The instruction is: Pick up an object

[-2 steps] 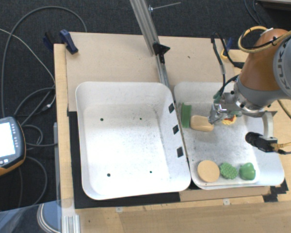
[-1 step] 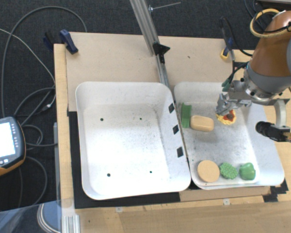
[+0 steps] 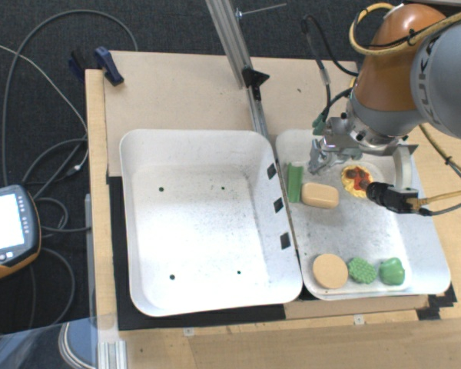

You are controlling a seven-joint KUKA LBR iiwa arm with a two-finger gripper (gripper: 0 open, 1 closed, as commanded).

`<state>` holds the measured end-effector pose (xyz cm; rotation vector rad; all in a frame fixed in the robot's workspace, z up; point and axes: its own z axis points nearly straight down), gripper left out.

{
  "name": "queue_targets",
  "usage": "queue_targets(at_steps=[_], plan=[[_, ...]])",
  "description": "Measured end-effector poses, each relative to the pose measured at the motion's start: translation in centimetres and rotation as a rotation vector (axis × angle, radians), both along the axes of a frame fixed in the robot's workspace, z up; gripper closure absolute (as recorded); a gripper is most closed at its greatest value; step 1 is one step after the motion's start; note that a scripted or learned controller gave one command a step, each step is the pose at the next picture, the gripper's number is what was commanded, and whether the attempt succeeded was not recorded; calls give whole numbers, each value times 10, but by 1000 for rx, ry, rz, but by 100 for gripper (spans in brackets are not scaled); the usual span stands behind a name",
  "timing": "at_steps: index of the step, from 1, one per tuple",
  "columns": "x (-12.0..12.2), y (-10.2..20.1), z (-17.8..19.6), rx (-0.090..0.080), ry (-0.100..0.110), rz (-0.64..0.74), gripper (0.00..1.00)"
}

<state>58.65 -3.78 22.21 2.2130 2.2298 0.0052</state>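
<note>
- Currently, camera view: the arm (image 3: 415, 60) reaches in from the right and sits low over the far end of the right bin (image 3: 426, 244).
- Gripper (image 3: 320, 158) hangs at the bin's far-left corner, just above a tan block (image 3: 320, 196) and beside a green strip (image 3: 294, 183) that leans along the bin's left wall.
- Claw state: cannot tell; the wrist body hides too much of it.
- Nothing is visibly held. No object is seen lifted off the bin floor.
- Candidate objects all lie in the right bin: tan block nearest the gripper; a yellow-and-red piece (image 3: 355, 179) just right of it, partly under the wrist; a tan disc (image 3: 329, 270), a green ridged piece (image 3: 361, 270) and a green lump (image 3: 392, 270) in a row along the near edge, well apart from the gripper.
- Left bin (image 3: 138, 152) holds no objects, only dark specks.
- Judgement: task is at the approach or descent stage. The grasp and lift are left to do. Likely target is the tan block or green strip.
</note>
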Motion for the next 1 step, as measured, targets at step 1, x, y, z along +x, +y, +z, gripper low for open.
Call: queue_targets(at_steps=[1], plan=[[20, 52, -8, 0, 1, -1, 100]])
